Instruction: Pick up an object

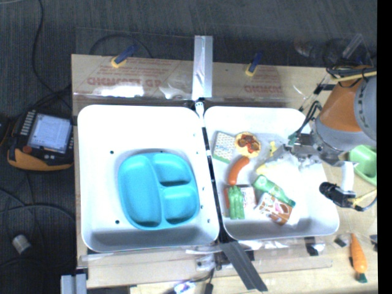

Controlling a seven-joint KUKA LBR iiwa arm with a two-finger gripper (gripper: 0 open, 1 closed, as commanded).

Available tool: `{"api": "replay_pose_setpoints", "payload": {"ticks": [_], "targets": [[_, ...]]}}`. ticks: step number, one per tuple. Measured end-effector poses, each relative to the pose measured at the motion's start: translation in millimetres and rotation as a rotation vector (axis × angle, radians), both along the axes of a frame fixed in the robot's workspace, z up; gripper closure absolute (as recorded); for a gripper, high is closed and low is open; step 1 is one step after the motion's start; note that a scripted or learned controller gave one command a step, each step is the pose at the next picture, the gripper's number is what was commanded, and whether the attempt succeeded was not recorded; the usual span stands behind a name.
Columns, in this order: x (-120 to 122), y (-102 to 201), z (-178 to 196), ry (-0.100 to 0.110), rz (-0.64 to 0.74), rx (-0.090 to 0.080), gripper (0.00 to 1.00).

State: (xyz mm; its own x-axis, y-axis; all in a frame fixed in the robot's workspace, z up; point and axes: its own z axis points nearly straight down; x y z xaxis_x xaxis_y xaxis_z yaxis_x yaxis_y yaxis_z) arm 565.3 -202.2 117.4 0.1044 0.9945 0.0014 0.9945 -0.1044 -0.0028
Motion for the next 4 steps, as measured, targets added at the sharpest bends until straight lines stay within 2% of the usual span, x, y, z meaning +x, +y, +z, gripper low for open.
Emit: {"api": "replay_pose_setpoints", "payload": {"ticks": [1,2,3,4], "targets": [[13.3,-8.3,46.5,0.001,0.157,-0.004,0.0],[26.2,31.5,-28.7,-0.009,0.149,-0.008,0.0],[27.5,31.8,-19.5,-0.01,0.151,-0.008,1.0],[22.6,29.2,96.8,0.001,0.0,-0.005,1.0]]}}
